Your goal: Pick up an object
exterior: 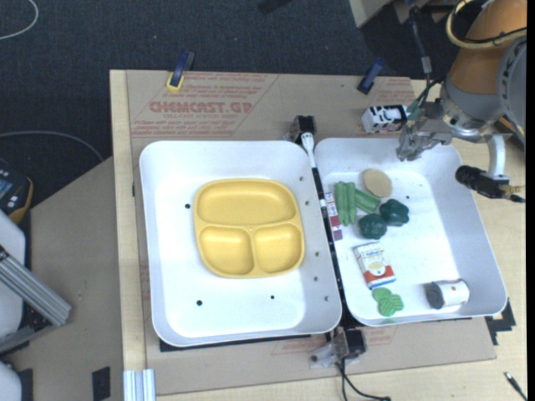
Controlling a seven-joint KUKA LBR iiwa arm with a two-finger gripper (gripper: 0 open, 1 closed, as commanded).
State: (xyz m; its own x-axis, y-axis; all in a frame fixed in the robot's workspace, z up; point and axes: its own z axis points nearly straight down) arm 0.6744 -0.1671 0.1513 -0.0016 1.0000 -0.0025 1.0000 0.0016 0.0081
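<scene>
Hovering at the right bin's (476, 224) far edge, pincer (411, 150), grip unclear, stands near tan disc (377, 181).

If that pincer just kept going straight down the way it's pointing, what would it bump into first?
Probably bare bin floor. The pincer hangs over the far corner of the right bin; the nearest item, a tan round piece, lies off to the side. Depth is hard to judge from one view.

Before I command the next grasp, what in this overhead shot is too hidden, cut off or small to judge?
- Gripper, camera view: fingers too small and blurred against the right white bin; open or shut unclear.
- Grey arm: cut off by the right and top edges.
- Small red-and-white printed carton: label too small to read.
- Dark green lumpy items: overlapping, count uncertain.
</scene>
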